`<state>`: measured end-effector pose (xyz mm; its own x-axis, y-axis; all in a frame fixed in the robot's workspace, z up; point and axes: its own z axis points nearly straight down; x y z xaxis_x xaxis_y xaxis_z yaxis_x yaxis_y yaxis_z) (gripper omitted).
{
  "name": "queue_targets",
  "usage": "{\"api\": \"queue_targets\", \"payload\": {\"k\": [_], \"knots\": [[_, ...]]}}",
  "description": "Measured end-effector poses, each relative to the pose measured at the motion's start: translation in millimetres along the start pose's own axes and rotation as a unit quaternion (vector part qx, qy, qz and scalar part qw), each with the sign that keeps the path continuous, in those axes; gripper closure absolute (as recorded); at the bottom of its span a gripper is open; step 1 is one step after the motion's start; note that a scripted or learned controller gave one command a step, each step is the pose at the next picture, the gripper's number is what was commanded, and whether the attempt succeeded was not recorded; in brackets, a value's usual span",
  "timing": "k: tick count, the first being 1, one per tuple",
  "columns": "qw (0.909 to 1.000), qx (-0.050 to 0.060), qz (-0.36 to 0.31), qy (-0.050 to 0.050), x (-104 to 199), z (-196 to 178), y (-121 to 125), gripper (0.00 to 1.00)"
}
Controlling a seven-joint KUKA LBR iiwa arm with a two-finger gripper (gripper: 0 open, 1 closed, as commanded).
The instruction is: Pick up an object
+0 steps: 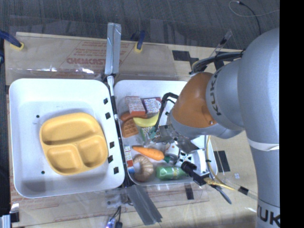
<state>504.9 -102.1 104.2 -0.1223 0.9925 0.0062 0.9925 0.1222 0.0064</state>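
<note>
The gripper (167,148) sits low in the right bin (142,85), under the orange wrist band (192,106); whether it is spread or closed, and whether it has hold of anything, cannot be told, since the arm (247,94) covers most of it.

Objects for picking lie in that bin, crowded along its left half: a carrot (148,152) just beside the gripper, a banana (145,121) above it, a green bottle (170,173) and a brownish round item (142,166) below, a waffle-like piece (129,127) and two small boxes (142,105) near the top. The left bin (28,94) carries a yellow divided tray (72,141), well apart from the arm.

Risks, as judged: the items touch or overlap, so a closing grasp may catch two at once or nudge a neighbour aside; the carrot and bottle are rounded and may roll or slip out on lifting.

The right part of the right bin is hidden by the arm; a small item beside the gripper is too obscured to identify
</note>
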Motion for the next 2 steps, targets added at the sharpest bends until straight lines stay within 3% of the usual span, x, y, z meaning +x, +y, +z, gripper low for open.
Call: {"api": "queue_targets", "payload": {"k": [1,2], "knots": [[0.9986,0.006,0.052,-0.003,31,-84,107,1.00],[0.9881,0.006,0.154,-0.004,-24,-92,119,1.00]]}}
